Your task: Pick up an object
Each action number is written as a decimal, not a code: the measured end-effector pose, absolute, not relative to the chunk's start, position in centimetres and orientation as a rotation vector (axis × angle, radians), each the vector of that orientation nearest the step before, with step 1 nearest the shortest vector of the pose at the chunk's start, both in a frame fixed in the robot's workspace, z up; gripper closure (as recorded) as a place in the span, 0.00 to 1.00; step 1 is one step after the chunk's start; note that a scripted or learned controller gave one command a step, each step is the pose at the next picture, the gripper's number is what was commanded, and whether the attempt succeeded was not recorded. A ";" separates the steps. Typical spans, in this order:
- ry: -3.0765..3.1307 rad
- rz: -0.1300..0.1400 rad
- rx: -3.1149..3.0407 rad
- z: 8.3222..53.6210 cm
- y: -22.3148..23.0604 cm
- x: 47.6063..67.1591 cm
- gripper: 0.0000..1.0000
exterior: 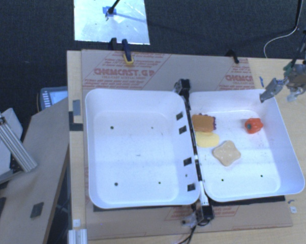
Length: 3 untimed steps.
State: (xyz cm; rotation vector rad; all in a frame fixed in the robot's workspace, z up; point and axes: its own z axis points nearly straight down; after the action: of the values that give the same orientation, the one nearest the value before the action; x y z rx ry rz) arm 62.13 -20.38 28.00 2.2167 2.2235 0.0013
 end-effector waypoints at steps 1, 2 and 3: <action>2.225 0.004 2.210 29.2 -20.4 62.2 1.00; 2.230 0.009 2.204 33.9 -12.7 64.1 1.00; 2.236 0.011 2.204 37.2 -3.8 62.8 1.00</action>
State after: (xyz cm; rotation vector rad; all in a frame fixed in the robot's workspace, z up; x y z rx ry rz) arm 62.76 -3.83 37.24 2.2039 2.2358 0.0110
